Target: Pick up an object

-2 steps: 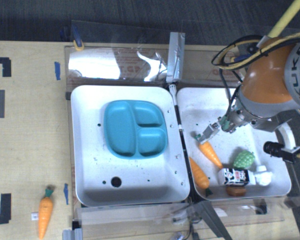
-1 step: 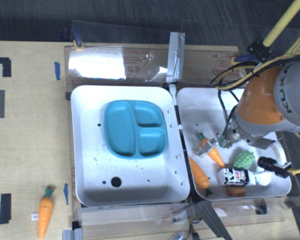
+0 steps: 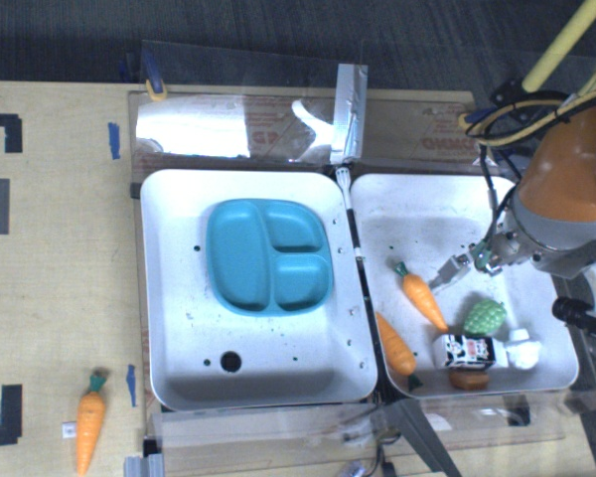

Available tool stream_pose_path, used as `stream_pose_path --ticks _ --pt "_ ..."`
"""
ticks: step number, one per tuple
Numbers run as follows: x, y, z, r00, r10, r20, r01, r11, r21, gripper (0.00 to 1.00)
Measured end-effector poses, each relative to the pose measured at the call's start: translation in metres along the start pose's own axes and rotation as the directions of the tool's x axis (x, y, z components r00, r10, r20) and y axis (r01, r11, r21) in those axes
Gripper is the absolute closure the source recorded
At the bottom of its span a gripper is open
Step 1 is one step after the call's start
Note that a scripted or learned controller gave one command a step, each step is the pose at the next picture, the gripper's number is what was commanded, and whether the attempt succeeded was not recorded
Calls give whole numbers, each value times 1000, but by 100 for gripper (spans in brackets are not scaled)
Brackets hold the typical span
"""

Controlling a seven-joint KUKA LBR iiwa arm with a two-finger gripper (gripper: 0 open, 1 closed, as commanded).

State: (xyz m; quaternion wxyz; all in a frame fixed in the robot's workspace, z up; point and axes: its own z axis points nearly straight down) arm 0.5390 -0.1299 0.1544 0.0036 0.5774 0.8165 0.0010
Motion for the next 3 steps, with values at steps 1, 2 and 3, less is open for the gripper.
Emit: stream_pose_path --ticks 1,2,3 --pt "21 10 67 963 -270 -2 270 963 0 0" --pt "20 13 55 963 -268 3 268 963 -7 100" --pt "79 111 -35 957 -291 -1 291 957 -8 100"
